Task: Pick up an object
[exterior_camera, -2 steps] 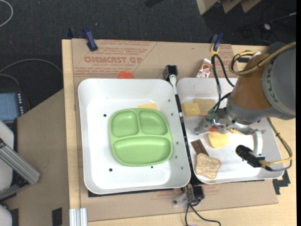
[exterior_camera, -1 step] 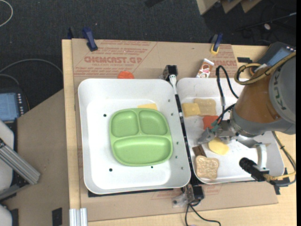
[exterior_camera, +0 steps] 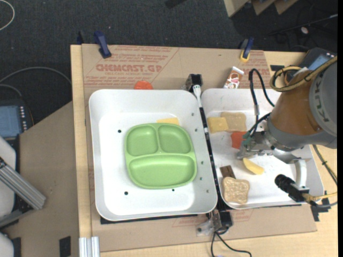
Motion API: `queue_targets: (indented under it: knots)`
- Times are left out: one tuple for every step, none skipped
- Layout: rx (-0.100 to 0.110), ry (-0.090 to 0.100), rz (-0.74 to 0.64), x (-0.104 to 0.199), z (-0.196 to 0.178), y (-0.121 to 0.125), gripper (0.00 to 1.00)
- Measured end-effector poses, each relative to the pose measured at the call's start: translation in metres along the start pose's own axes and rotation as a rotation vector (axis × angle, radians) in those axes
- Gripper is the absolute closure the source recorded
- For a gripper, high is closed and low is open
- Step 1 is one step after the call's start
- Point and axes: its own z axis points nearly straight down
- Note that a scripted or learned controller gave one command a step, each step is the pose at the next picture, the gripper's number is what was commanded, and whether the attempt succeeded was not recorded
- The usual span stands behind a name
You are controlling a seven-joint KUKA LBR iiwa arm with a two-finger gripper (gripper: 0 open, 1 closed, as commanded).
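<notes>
Gripper low in right bin, beside red block, above yellow wedge. Claw state: cannot tell. Wedge probably light, rigid plastic; pinch across narrow sides.

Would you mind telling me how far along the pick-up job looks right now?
Nothing looks picked yet. The gripper is low in the right white bin, beside the small red block and above the pale yellow wedge. No item visibly sits between its fingers, so grasping and lifting remain.
</notes>
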Motion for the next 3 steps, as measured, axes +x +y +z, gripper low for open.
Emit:
queue_targets:
  knots:
    - [0.010, 0.002, 0.001, 0.000, 0.003, -0.003, 0.00]
    - [0.010, 0.002, -0.001, 0.010, 0.013, -0.029, 0.00]
    - [0.003, 0.000, 0.000, 0.009, 0.001, -0.027, 1.00]
